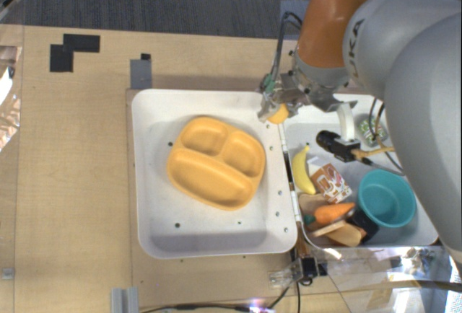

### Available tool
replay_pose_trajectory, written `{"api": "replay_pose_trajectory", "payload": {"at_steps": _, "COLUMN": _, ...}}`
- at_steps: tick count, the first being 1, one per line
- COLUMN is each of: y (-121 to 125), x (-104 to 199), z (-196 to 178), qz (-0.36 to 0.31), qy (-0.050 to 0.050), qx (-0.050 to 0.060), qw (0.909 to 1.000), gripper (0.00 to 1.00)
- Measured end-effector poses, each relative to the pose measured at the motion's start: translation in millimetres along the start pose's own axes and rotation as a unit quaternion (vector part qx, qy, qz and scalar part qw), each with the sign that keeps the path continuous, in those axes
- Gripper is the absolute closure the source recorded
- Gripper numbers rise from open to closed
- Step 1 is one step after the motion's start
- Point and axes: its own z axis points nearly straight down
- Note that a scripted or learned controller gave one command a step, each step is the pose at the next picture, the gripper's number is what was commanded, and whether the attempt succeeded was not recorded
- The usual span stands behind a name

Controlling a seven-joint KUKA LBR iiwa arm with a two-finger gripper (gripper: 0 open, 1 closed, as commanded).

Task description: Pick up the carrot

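Reaching for the carrot (333, 213), lying near in the right bin (426, 238), we should descend squarely over it; whether our gripper (276, 104) is open, we cannot tell.

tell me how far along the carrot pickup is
Nothing looks done yet: the carrot lies in the right bin, beside the teal cup. The gripper is up by the bins' top edge, near a small yellow item. Reaching, grasping and lifting remain.
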Motion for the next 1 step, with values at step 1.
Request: {"api": "replay_pose_trajectory", "payload": {"at_steps": 1, "y": 3.1, "x": 74.4, "z": 73.5, "qz": 0.136, "qy": -0.001, "qx": 0.007, "qw": 0.9907, "gripper": 1.0}}
